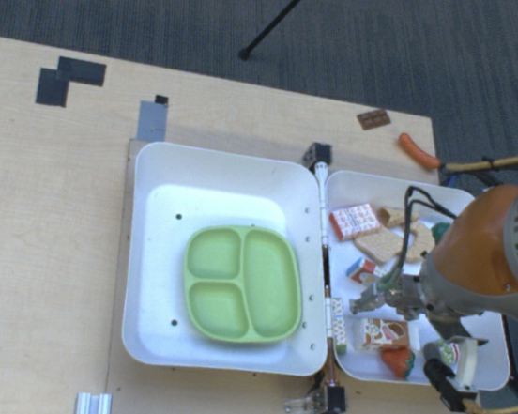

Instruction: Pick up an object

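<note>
Wooden bench point(40, 220) | grey carpet point(171, 10) beyond | gripper point(381, 298) over right bin point(493, 369), grip state unclear

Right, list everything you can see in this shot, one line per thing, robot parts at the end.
left bin: one, white, left half of the bench
divided plate: one, light green, three compartments, lying in the left bin
right bin: one, white, beside the left bin
red and white box: one, upper left of the right bin
toast-like slice: one, tan, just right of the box
snack packet: one, white and red, lower part of the right bin
red piece: one, just below the packet
orange object: one, on the bench above the right bin
arm: one, orange band, over the right bin
gripper: one, grey, low over the right bin's middle
</note>
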`<state>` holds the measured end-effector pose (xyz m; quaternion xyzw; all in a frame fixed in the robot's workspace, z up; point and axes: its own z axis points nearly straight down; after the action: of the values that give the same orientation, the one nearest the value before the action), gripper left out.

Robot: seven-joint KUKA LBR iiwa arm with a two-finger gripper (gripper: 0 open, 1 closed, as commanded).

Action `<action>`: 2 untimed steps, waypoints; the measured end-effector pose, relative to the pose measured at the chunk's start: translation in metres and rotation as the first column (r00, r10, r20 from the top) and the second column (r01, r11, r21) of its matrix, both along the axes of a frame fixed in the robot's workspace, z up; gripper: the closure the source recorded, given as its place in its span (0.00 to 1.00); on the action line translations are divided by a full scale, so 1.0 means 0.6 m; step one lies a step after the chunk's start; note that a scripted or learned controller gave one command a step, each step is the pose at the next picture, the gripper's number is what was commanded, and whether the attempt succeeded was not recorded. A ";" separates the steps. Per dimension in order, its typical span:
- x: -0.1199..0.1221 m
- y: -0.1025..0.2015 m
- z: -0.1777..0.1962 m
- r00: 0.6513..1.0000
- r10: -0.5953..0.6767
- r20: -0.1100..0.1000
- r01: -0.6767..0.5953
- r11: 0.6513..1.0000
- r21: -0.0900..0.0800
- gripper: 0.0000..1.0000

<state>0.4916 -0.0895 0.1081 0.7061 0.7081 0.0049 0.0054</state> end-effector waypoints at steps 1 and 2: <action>0.002 0.001 0.017 1.000 0.002 0.002 -0.002 1.000 0.001 1.00; 0.002 0.001 0.017 1.000 0.001 0.002 -0.001 1.000 0.001 0.00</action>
<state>0.4927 -0.0888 0.1184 0.7056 0.7085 0.0060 0.0060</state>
